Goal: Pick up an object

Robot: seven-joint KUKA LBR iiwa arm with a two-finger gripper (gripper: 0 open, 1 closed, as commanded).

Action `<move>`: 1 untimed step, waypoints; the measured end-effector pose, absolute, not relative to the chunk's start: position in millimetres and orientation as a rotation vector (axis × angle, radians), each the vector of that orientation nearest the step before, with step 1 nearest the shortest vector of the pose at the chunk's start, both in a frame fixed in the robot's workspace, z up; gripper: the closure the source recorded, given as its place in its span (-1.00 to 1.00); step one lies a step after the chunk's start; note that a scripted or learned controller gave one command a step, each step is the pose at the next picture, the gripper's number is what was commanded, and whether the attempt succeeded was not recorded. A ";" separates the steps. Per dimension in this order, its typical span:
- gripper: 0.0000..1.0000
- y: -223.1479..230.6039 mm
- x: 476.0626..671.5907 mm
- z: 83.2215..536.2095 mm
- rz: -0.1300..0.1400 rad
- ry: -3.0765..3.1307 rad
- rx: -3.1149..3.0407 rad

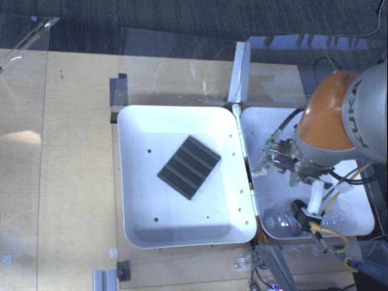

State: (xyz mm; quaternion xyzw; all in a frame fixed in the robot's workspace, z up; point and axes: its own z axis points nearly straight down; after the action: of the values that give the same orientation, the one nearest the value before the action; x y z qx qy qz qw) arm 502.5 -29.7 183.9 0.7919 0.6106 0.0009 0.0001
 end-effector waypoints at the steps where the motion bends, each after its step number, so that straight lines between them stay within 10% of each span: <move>1: -1.00 -73.5 550.3 185.0 0.005 1.953 2.458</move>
State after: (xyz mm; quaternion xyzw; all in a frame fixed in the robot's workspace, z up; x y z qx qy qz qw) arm 550.3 -73.5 185.0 0.7830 0.6220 0.0015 0.0010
